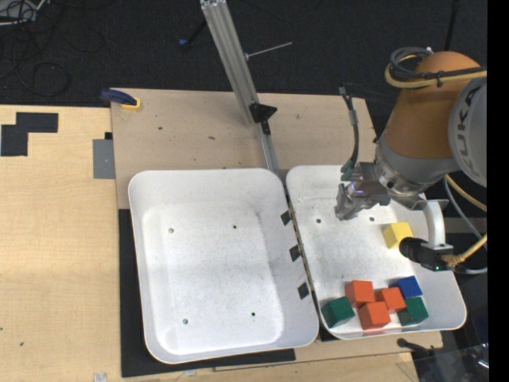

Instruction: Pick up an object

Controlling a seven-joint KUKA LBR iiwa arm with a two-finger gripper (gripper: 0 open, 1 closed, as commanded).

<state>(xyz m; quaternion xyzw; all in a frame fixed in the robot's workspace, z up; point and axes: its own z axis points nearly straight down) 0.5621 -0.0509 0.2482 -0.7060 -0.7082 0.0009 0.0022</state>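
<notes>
Right of hand (348,205), apart; yellow block (396,234).

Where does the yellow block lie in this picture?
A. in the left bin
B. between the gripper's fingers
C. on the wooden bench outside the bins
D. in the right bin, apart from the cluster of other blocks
D: the yellow block lies alone in the right bin, above the cluster near the orange block.

two white bins (159,213), three orange blocks (374,314), two green blocks (338,311), one blue block (409,286), one yellow block (396,234)
</notes>
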